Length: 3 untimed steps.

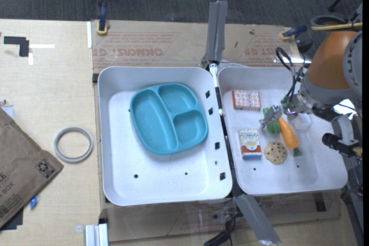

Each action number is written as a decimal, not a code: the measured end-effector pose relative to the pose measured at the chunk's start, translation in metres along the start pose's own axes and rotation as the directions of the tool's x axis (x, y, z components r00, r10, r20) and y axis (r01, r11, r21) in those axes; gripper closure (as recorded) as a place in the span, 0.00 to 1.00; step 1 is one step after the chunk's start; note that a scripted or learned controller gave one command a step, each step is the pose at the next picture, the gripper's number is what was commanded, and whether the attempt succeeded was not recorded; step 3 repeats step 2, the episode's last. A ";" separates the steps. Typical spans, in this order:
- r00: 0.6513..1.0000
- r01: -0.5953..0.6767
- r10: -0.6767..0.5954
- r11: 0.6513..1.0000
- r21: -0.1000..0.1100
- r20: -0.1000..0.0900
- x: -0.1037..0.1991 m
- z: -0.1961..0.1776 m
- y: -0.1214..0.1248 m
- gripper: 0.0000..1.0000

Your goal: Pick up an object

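The arm reaches into the right bin (323, 181), and its claw (283, 113) sits low over the cluster of toy food there, so this reads as the reach-and-grasp step of the pick: the claw is down among the things, but nothing is lifted clear yet. Whether the claw is open or closed cannot be told; it is small and tangled with green pieces (270, 118) just left of it.

Taking the carrot (288, 133) as landmark: it lies tilted, its upper end touching or just under the claw, its lower end pointing toward the bin's near wall. The cookie (276, 152) lies just below-left of the carrot, the small box (249, 144) further left of it, and the flat pack (246, 99) up and left, near the bin's far side. The blue plate (168, 118) rests well left of the carrot, in the left bin (115, 181).

The carrot seems the likeliest target. The next move probably calls for the claw to settle squarely across its body, close firmly, then rise straight up without dragging the green pieces along.
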<state>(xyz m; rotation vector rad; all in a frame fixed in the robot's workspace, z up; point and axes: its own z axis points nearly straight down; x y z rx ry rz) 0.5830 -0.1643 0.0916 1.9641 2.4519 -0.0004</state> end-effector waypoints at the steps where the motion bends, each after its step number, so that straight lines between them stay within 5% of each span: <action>1: 1.000 0.000 0.000 1.000 0.000 0.002 -0.001 -0.009 0.000 1.00; 2: 0.994 -0.105 0.105 0.994 0.000 0.001 0.040 -0.079 0.038 1.00; 3: 0.994 -0.105 0.105 0.994 0.000 0.001 0.040 -0.079 0.038 1.00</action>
